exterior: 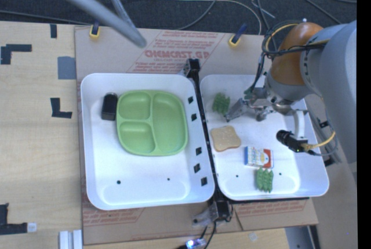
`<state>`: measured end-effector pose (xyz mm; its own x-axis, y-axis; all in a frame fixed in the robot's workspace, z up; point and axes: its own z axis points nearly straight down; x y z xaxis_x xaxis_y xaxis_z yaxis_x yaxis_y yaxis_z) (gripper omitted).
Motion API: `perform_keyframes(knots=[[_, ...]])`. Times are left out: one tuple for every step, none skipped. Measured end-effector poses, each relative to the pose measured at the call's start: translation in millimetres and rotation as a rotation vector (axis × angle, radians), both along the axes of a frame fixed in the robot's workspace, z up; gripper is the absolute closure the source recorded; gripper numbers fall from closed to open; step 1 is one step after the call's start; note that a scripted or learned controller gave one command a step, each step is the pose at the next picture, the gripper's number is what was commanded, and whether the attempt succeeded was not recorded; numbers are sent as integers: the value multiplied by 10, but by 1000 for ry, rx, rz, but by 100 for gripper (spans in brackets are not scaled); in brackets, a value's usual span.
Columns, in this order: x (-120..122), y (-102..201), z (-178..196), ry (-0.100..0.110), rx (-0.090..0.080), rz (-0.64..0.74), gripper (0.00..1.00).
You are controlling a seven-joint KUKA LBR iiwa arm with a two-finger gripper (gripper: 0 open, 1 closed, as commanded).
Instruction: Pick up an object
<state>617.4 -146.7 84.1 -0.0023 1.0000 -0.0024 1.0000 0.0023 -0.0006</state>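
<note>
My gripper hangs over the upper part of the right bin, open, its two fingers spread with nothing between them. One fingertip points down-left, just right of a small green broccoli-like piece and just above a tan slice of toast. Nearer the front of that bin lie a small white, blue and red box and a green ridged piece. None of them is touched by the gripper.
The left bin holds a green divided plate and a small black block at its left. A black divider strip runs between the bins. Cables trail over the dark floor behind the bench.
</note>
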Motion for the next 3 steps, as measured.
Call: perform_keyframes(knots=[[10,2,120,-3,-1,1,100],[-30,-32,735,-5,2,-1,100],[-23,-57,1372,-6,1,-1,100]])
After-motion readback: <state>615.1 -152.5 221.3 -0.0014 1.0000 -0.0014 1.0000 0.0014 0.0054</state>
